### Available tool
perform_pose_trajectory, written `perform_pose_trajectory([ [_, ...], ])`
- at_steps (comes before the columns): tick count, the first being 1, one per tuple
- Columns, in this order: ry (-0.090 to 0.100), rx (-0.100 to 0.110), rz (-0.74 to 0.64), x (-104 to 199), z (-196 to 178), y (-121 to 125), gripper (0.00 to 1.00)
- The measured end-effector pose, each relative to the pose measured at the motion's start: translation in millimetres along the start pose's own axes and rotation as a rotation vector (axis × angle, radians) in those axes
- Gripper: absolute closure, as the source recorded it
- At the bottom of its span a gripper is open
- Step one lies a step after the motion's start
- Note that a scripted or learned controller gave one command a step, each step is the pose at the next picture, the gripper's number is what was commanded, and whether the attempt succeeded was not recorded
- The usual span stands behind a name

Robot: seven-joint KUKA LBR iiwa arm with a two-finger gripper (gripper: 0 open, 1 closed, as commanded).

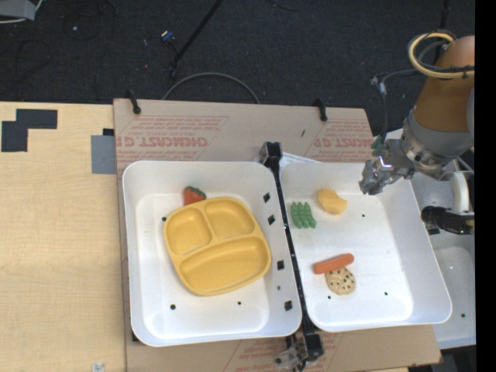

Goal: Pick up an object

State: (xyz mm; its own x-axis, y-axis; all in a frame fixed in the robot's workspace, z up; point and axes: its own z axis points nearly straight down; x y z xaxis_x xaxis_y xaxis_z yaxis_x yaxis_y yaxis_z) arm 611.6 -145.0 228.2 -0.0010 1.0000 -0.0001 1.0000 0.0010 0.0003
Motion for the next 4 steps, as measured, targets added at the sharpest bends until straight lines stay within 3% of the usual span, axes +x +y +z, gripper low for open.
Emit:
perform_pose_trajectory([
  [3, 0.002, 0.006, -0.004, 161, 13, -16, 1.0],
  [4, 0.001, 0.003, -0.005, 220, 18, -8, 1.0],
])
